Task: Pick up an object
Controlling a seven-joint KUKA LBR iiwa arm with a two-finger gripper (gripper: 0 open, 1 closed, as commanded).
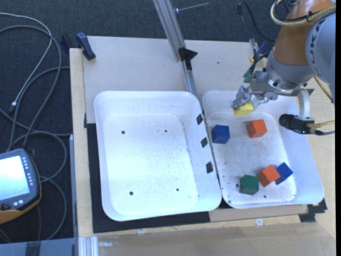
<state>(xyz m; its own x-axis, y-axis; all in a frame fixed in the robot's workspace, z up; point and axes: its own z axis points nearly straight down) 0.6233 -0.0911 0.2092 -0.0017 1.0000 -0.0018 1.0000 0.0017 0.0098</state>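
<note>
One yellow block (244,109) between gripper (244,102) fingers, above right bin (303,159)

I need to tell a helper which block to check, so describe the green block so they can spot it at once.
Look in the right bin, along its near edge. The green block sits there, just left of an orange block that touches a blue block. It is the one green cube in the bin.

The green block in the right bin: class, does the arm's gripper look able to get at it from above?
Probably yes. The green block sits uncovered near the right bin's front edge, with an orange block close beside it. The gripper is at the far end, by a yellow block.
</note>
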